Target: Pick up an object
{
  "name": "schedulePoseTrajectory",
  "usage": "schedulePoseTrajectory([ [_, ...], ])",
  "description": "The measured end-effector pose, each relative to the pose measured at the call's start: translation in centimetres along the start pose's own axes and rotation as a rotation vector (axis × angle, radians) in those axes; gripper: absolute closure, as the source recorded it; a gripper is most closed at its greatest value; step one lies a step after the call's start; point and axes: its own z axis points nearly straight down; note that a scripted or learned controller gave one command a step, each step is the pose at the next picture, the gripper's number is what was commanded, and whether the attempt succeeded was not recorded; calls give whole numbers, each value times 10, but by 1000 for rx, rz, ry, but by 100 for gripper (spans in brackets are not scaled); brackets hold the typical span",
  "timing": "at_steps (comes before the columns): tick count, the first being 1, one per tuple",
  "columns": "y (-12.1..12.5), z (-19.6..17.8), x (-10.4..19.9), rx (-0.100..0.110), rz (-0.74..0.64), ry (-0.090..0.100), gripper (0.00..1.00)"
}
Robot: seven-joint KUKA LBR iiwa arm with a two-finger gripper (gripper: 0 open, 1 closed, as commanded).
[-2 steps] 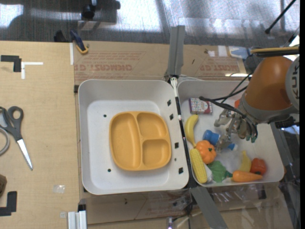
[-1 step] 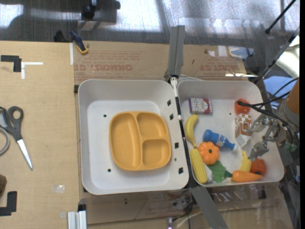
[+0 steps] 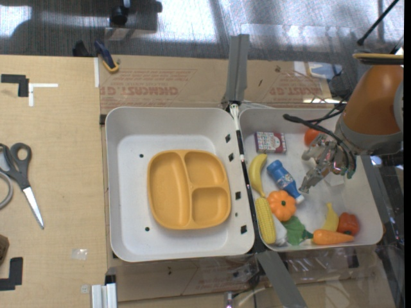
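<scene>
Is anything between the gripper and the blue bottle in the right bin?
Nothing visible. The gripper hangs right beside the blue bottle, with bare bin floor between them; the small orange pumpkin sits just below the bottle.

Cardboard sheet point(image 3: 168, 82) behind bins — red print, upside down, blurred; unreadable. No other legible txt.

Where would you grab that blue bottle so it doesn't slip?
Across its blue body, likely from straight above. It lies flat and slanted, white cap toward the small pumpkin, with the banana on its left, so pinching the narrow width mid-body looks safest; the end effector hangs just to its right.
</scene>
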Motion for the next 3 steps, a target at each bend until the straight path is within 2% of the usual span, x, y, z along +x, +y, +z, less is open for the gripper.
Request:
schedulePoseTrajectory([
  [1, 31, 1, 21, 1, 39, 4, 0],
  [2, 29, -130, -12, 2, 137, 2, 0],
  [3, 40, -12, 9, 1, 29, 5, 0],
])
